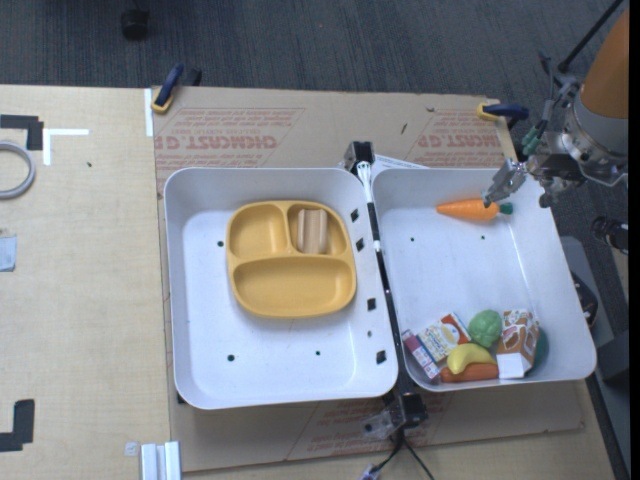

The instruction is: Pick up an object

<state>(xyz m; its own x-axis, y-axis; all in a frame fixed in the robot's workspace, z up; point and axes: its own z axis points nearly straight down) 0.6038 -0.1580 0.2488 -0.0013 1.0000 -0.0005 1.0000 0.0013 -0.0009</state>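
Carrot first: a small orange toy carrot with a green tip lies near the far edge of the right bin, toward that bin's far right corner, its green end pointing to the right wall. The gripper hangs right at that green end, its thin fingers angled down from the right and meeting the carrot's tip. From where I stand they look drawn close together around the green end, yet I cannot tell if they truly pinch it or merely touch it, so I would not say the carrot is held. The carrot seems to rest on or just above the bin floor.

Behind the gripper the grey wrist and the orange band of the arm come in over the right bin's far right corner.

A huddle of toy food sits in the near right corner of the same bin: a green round piece, a yellow banana, a red-orange piece beneath it, and small printed cartons on either side, all touching one another.

The left bin carries a yellow divided plate in its far half, roughly centred between the side walls. In the plate's far right compartment lies a pale tan block; I cannot make out what it is.

Both bins stand side by side on a sheet of brown cardboard, held by clamps at its far corners.
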